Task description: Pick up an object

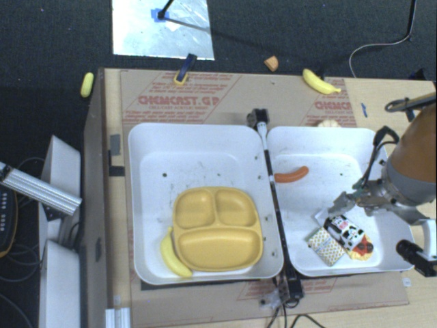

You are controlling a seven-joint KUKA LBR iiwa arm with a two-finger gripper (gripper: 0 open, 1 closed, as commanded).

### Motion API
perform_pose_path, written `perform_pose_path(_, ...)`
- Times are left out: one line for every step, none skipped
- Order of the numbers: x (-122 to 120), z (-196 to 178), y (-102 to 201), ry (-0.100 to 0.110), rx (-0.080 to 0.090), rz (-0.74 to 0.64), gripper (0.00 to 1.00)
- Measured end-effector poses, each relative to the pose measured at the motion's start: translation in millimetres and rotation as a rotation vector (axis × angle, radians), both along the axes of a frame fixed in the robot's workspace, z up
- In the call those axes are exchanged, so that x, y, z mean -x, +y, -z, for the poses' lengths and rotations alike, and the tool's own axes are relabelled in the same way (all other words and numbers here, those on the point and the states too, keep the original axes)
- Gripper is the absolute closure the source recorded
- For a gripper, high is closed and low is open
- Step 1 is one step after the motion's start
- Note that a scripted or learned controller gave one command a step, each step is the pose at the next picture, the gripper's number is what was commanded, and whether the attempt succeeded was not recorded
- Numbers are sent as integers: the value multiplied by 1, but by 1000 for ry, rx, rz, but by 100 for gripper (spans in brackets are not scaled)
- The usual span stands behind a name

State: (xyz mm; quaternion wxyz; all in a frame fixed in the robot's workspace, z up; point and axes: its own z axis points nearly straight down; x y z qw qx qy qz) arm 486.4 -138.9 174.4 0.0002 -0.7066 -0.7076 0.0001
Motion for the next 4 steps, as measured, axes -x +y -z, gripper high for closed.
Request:
perform_pose_path(-1,-110,-1,-6,2,-2,0)
perform_pose_path(1,-25,-68,1,1,1,0)
perform_pose_path(-18,16,1,-1,0,-2,0)
perform_pose_path(-24,90,2,-2,0,0,0)
